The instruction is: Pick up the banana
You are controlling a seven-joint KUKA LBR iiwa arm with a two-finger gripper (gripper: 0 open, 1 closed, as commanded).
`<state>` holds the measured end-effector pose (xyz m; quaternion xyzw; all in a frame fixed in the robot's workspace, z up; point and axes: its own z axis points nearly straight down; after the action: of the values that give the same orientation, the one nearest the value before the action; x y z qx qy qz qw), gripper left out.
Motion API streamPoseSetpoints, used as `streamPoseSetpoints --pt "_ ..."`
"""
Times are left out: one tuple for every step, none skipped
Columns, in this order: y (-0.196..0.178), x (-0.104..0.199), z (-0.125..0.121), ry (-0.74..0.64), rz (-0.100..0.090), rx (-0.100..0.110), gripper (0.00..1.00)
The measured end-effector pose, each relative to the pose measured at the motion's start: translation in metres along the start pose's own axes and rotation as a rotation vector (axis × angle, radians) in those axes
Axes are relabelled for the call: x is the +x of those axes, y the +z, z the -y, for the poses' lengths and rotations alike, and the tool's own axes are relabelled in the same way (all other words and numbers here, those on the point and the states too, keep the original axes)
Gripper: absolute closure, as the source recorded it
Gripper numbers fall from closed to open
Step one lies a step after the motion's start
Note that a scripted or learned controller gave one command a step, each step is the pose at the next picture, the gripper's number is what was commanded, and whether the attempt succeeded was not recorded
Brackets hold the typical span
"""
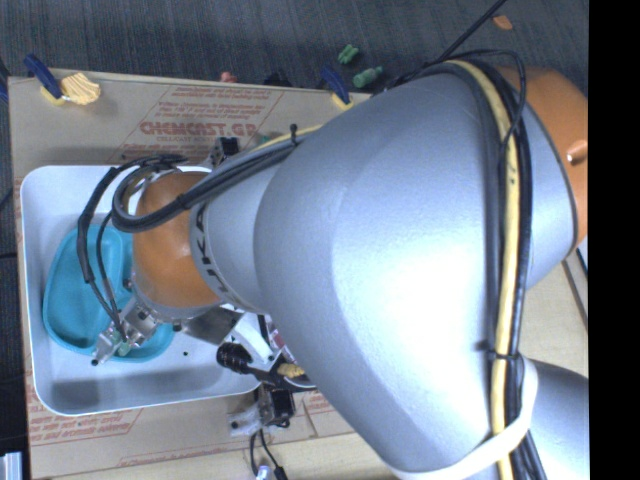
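Observation:
My grey arm (400, 268) reaches in from the right and covers most of the bench. Its orange band (170, 253) hangs over the left white bin (40, 198). Below the band, the gripper (118, 340) points down into that bin, low over a teal, bowl-like object (70, 298) that lies along the bin's left side. Black cables (100, 218) loop around the wrist and hide part of the teal object.
The bin sits on a brown cardboard sheet (190, 113) held by blue clamps (42, 73). A small yellow item (82, 90) lies at the sheet's top left corner. Small green pieces (358, 65) lie on the dark floor beyond.

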<state>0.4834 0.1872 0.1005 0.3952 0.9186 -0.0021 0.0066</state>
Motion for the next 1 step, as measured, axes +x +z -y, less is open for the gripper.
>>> streamPoseSetpoints --pt "-0.0018 0.0097 -0.0027 0.912 -0.020 -0.002 0.00"
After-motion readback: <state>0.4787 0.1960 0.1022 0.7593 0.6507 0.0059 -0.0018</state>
